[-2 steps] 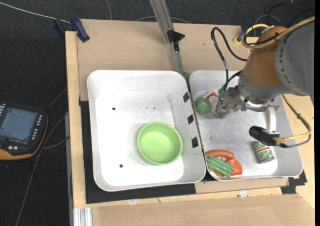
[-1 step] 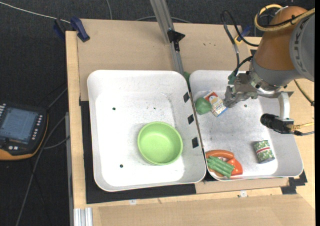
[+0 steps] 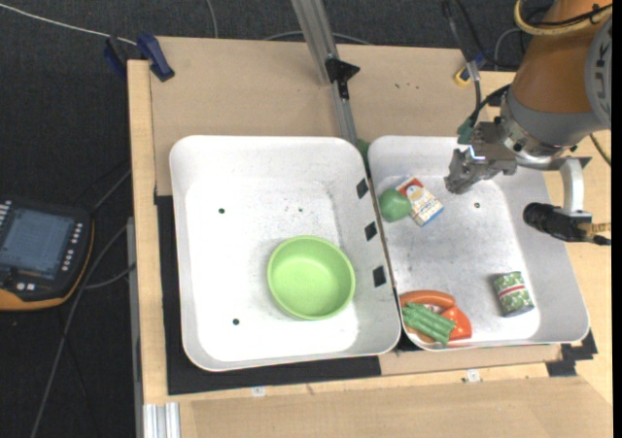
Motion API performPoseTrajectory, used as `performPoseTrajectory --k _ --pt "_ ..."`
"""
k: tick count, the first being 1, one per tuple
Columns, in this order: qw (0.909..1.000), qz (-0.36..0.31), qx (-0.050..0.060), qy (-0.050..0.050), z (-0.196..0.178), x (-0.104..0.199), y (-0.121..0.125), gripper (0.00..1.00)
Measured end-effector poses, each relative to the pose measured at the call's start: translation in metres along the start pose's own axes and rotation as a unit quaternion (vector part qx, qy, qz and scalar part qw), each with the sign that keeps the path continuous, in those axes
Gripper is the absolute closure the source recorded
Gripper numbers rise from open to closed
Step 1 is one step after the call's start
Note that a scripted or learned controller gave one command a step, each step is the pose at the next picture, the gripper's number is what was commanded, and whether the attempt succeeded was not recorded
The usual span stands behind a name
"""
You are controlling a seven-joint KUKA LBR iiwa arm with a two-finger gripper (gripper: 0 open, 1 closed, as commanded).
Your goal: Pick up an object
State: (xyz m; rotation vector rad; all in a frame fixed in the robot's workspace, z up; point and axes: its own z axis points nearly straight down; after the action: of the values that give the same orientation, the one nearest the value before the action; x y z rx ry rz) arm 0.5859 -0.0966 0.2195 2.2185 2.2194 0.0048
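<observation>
Camera view: gripper (image 3: 469, 172) over upper part of right bin (image 3: 544, 261), near its top rim; finger spread unreadable, nothing seen between them. Small carton (image 3: 421, 202), white with orange and blue print, lies tilted just left-below, touching green ball (image 3: 394, 205) by divider. Bare floor mid-bin. Green-patterned can (image 3: 511, 293) lower right; orange-green toy (image 3: 434, 318) at bottom rim. Green bowl (image 3: 310, 277) in left bin (image 3: 224, 184).
</observation>
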Motion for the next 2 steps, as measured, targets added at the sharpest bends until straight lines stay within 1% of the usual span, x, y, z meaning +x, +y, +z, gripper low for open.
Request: performPoseTrajectory --k 1,2 --pt "1.0 -0.002 0.002 0.001 0.006 0.051 0.006 1.0" --pt "1.0 -0.002 0.002 0.001 -0.004 0.107 0.024 1.0"
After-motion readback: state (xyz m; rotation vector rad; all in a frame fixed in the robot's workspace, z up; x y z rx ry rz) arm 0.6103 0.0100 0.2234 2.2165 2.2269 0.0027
